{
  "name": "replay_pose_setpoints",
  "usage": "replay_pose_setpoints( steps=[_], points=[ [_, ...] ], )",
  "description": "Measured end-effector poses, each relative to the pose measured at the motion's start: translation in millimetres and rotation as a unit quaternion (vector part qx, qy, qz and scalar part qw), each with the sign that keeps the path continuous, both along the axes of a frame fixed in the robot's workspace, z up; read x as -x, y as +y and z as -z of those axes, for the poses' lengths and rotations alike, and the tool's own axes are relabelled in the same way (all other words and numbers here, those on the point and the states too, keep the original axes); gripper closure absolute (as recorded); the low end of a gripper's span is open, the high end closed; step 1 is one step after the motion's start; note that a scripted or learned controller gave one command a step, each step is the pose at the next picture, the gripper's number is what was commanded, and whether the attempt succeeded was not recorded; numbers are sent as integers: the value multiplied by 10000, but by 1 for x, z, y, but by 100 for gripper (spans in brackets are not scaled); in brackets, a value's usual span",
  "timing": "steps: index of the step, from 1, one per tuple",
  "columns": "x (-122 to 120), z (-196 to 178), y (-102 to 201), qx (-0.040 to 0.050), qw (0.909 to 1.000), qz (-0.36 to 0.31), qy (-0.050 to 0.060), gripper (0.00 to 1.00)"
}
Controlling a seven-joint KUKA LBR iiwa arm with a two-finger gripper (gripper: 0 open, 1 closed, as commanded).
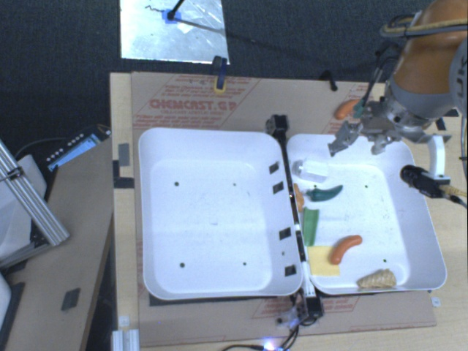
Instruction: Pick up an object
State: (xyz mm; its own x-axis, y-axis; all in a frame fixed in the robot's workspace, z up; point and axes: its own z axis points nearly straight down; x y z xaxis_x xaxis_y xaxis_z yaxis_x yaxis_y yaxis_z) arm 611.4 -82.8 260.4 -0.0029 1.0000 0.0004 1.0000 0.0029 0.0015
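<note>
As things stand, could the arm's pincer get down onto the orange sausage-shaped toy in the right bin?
Probably yes. The orange sausage-shaped toy lies alone on the right bin floor, apart from the yellow square and the tan wedge. The pincer hovers over the bin's far edge, with nothing in between.

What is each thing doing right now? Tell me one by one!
gripper: open, hovering above the right bin, holding nothing
right bin: holds the toys
orange sausage: lying flat
dark green pepper: lying flat
yellow square: lying flat
left bin: sitting beside the right bin
</note>
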Motion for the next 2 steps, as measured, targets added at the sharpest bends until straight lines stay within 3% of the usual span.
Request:
replay_pose_setpoints(
  steps=[1, 2],
  points=[
    [-14, 41, -82, 12, 10000, 27, -10, 0],
    [-42, 152, -28, 1, 10000, -23, -11, 0]
  ],
)
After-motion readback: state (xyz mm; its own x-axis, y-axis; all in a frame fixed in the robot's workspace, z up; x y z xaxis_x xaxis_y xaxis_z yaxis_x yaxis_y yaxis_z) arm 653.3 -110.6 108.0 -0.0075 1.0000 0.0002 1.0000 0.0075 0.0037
